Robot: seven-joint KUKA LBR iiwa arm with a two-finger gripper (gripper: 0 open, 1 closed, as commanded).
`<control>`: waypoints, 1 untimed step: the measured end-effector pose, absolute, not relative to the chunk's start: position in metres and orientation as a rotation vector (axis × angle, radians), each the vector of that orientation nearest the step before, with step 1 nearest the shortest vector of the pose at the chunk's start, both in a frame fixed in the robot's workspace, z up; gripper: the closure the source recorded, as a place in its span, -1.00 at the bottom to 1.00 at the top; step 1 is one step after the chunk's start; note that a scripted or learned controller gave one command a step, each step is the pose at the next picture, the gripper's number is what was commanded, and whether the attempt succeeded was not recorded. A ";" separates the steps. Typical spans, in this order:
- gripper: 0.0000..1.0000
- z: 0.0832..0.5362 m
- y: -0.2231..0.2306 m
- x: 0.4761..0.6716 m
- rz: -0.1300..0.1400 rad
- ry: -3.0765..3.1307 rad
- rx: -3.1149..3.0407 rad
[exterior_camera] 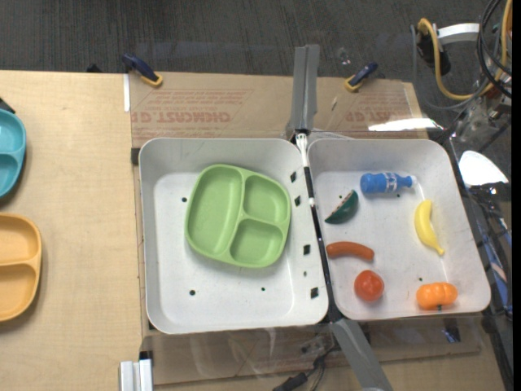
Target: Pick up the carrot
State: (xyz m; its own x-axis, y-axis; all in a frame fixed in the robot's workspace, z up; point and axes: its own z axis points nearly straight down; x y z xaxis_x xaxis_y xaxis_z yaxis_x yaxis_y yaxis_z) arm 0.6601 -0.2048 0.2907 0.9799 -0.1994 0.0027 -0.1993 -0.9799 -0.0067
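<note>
The carrot (350,252) is a slim orange-red piece lying almost level on the floor of the right bin (460,194), near its left wall and a bit below the middle. It lies free, touching nothing. A red tomato (369,285) sits just below it and a dark green melon slice (343,207) just above.
The right bin also holds a blue bottle (387,183), a yellow banana (426,226) and a small orange pumpkin (436,295). A green divided plate (238,216) fills the left bin (151,218). Teal (10,161) and orange (16,267) plates lie on the bench at far left. Cables hang at upper right.
</note>
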 end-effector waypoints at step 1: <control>1.00 0.304 -0.195 0.660 -0.005 0.315 -3.118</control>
